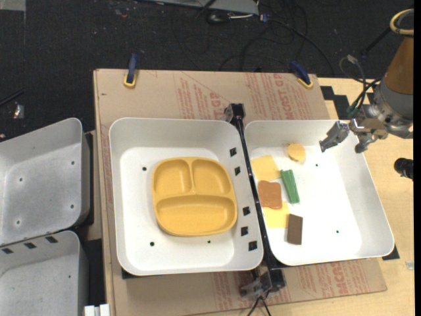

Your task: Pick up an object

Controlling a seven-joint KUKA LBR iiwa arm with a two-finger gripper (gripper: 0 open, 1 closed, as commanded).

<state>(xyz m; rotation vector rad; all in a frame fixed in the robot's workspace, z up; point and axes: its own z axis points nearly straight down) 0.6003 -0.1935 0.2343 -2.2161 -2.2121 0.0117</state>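
Over at the right side, the gripper (348, 137) hangs above the upper right part of the right bin (342, 242), its two fingers spread wide with nothing between them. One dark fingertip points toward the bin's middle, the other toward its right rim, and the grey wrist with the orange band rises behind them toward the right edge.

Nearest to me, at the front of that bin, a small dark brown block (295, 229) lies partly on the corner of a yellow flat piece (276, 217). Just behind it a reddish-brown square (270, 194) rests across the yellow pieces, and a green stick (289, 185) lies right beside it on its right, running front to back. A paler yellow slab (264, 167) sits further back against the divider between the bins. Behind the green stick, a small round yellow-orange piece (297, 152) lies on its own, a little left of the open fingers and below them.

In the left bin (131, 242) a yellow divided tray (195, 196) sits near the middle, with one long compartment at the front and two smaller ones at the back.

Both bins rest on a cardboard sheet (197, 94), held at its far edge by two clamps (131, 70). Beyond that, cables trail across the dark floor.
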